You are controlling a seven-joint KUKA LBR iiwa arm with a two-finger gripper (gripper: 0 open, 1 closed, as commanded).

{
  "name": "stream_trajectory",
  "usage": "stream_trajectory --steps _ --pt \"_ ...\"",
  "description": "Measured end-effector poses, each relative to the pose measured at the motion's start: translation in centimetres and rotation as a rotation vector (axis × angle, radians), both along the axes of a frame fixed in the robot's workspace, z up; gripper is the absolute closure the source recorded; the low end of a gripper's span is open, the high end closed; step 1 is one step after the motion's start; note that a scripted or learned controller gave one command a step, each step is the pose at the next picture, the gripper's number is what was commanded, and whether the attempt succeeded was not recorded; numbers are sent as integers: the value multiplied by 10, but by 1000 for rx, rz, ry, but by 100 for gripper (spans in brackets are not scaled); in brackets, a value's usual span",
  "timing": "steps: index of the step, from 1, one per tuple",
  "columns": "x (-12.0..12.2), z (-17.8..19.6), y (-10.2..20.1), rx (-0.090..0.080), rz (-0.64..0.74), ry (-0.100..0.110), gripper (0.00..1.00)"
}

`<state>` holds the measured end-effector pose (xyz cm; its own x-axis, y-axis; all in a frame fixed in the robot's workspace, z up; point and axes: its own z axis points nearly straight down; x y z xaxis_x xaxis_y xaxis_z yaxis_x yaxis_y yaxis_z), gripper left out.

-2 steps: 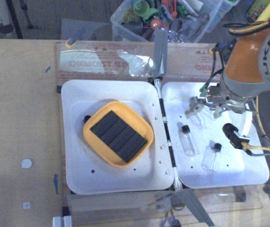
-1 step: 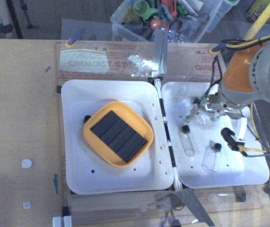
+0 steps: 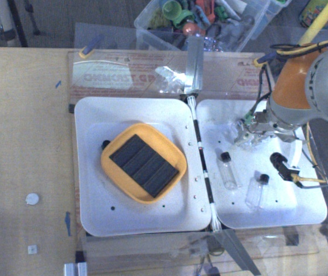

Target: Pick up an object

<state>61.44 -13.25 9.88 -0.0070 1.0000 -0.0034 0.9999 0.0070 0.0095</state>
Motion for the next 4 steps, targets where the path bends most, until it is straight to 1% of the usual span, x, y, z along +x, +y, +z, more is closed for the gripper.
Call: stream_trajectory --steps 1,2,3,4 --pt "41 87 47 2 -66 8 100" --pt "32 134 32 3 -325 6 100" --pt "48 134 53 3 -300 6 100" --pt "52 132 112 4 -392 6 100"
